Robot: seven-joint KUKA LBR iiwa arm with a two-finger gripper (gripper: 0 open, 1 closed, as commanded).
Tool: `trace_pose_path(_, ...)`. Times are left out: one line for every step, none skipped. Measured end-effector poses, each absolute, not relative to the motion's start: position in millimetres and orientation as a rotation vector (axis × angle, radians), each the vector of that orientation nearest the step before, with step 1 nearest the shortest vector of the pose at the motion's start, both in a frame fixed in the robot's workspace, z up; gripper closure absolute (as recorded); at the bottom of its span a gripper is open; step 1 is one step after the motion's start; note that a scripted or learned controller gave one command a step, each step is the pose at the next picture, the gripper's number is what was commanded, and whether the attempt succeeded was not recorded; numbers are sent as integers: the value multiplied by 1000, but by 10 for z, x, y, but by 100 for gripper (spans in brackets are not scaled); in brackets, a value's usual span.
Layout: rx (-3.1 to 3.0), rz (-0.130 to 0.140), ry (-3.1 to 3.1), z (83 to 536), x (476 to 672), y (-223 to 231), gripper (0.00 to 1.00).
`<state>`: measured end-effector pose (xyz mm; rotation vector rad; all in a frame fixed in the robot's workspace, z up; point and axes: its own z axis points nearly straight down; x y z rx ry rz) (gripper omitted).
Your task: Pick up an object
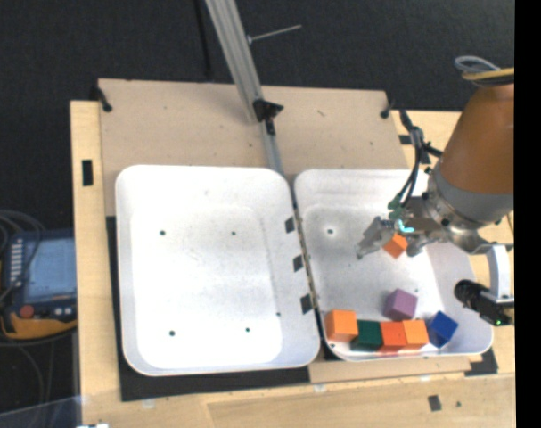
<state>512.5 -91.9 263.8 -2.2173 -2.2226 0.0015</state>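
1. Tan worktop (pixel 208 119) on dark floor bears two white bins.
2. Left bin (pixel 203 270) sits beside right bin (pixel 341 194).
3. Grey arm (pixel 479 163) reaches in from the right.
4. End effector (pixel 393 236) hovers over the right bin, clasping a small orange block (pixel 394 246).
5. Blocks line the near edge: orange cube (pixel 342 325), green (pixel 369 335), blue (pixel 442 327); purple block (pixel 400 304) just behind.

Arm enters from the right edge of the camera view, orange band uppermost, grey wrist section below it. Wrist angled down and leftward. Claw (pixel 392 237) extends from the wrist toward the left, its two fingers (pixel 373 235) closed on a small orange block (pixel 395 245), held between them just under the wrist.
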Motion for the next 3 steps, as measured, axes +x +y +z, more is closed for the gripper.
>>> trace_pose_path(-2224,-2,-2221,2653,5132,-922,0)
trace_pose_path(-2222,5,-2217,2206,5110,-867,0)
trace_pose_path(-2221,6,-2217,1772,5106,-924,0)
